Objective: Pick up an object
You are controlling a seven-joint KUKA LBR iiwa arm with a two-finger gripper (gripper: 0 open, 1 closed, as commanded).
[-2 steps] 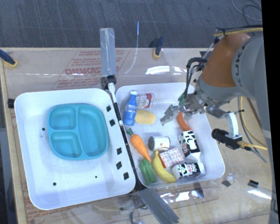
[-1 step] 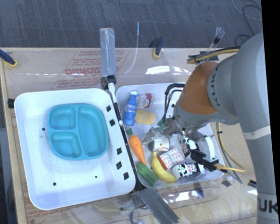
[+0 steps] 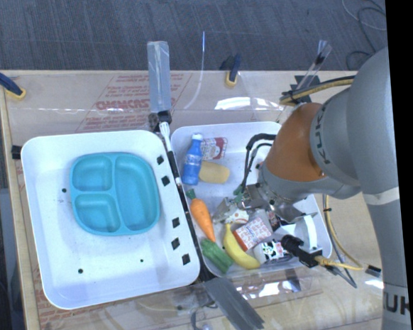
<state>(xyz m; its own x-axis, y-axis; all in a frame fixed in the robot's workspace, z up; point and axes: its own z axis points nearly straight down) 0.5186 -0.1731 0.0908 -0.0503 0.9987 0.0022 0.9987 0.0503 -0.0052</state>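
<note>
The right bin [image 3: 261, 129] holds a blue bottle [image 3: 191, 162], a yellow block [image 3: 214, 172], a carrot [image 3: 202, 219], a green vegetable [image 3: 216, 255], a banana [image 3: 238, 249], a red and white box [image 3: 254, 231] and a small white carton with dark spots [image 3: 271, 250]. A red and white packet [image 3: 216, 147] lies by the bin's far wall. My gripper [image 3: 235, 205] is low inside this bin, just right of the carrot and above the banana and the box. The wrist and orange band [image 3: 294, 154] hide much of the bin's right half.
In the left bin [image 3: 51, 265] lies a light blue divided plate [image 3: 115, 193]. A black-marked divider [image 3: 172, 199] separates the two bins. Clamps and a clear tube stand along the bench's far edge. Cables trail at the arm's right side.
</note>
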